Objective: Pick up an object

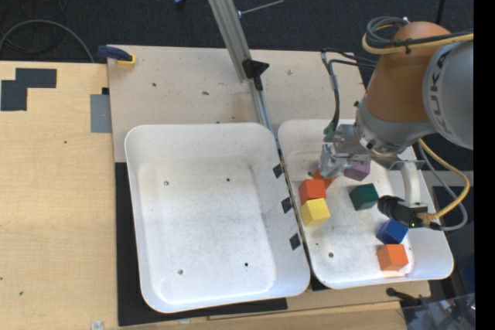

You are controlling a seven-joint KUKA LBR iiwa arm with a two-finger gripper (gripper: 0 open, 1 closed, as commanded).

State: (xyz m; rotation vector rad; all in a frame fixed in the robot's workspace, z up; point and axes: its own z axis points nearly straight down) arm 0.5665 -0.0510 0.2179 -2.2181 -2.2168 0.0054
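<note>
Pincer point(331, 165) above orange cube point(313, 188), "KU" on arm point(433, 93)

- A slanted aluminium bar point(229, 19) rises at 12 o'clock, behind the two bins.
- A blue-and-yellow clamp point(116, 54) sits at 10 o'clock on the bench edge.
- Black cables point(35, 31) loop across the dark floor at 10 o'clock.

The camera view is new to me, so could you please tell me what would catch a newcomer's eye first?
Most striking is the grey and orange arm reaching in from the right, its gripper low over the right bin. Bright blocks are scattered there: an orange block and a yellow block near the bin's left wall, a green block beside them, and a blue block nearer the front right corner. The left bin is plain white.
</note>
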